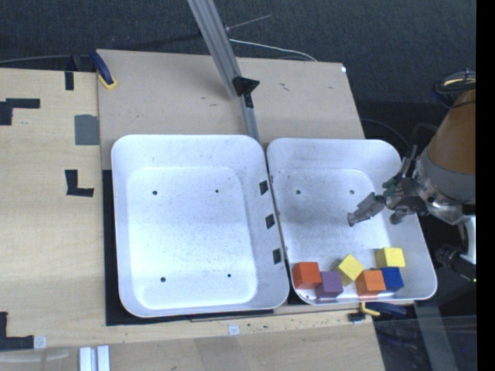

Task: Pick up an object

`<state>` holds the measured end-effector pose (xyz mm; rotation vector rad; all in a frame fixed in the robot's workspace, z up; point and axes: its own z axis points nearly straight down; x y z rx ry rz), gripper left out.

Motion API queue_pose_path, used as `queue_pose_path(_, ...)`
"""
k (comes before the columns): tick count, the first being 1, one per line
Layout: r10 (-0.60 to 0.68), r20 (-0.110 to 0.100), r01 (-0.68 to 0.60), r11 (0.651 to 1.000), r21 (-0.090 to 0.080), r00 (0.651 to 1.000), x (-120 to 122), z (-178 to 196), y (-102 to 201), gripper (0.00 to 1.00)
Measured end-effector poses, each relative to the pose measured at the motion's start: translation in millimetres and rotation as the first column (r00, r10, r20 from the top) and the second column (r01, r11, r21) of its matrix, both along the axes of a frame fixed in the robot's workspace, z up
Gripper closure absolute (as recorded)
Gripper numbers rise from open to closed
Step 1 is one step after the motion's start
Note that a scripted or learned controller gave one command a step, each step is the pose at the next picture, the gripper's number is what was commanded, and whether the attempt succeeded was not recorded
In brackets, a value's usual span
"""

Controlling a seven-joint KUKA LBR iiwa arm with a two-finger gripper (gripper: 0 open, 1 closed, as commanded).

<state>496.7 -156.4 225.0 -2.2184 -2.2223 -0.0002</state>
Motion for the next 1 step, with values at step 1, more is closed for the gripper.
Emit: queue_pose_path(1,0.005,-0.001,-0.005,1.0,0.0,1.0,49.6,-25.2,45.2,0.0)
